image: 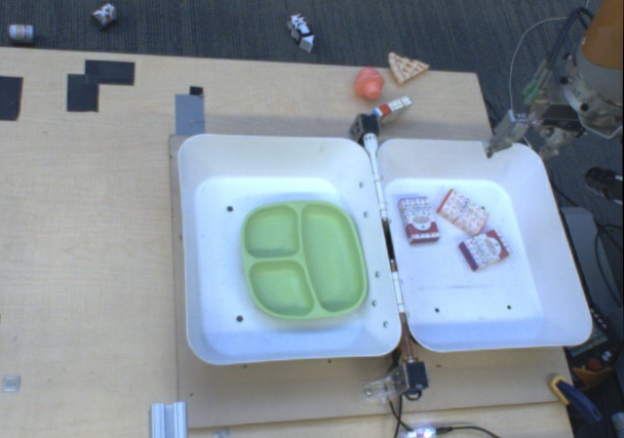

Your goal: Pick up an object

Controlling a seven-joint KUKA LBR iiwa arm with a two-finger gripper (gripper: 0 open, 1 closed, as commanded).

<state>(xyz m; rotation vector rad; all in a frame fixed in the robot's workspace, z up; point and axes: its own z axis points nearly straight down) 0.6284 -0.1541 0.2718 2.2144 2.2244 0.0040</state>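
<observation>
Packets, red-white labels perhaps unreadable.

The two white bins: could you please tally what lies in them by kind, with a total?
Small printed packets, in the right bin: 3, at and
Green divided tray, in the left bin: 1
Total: 4
</observation>
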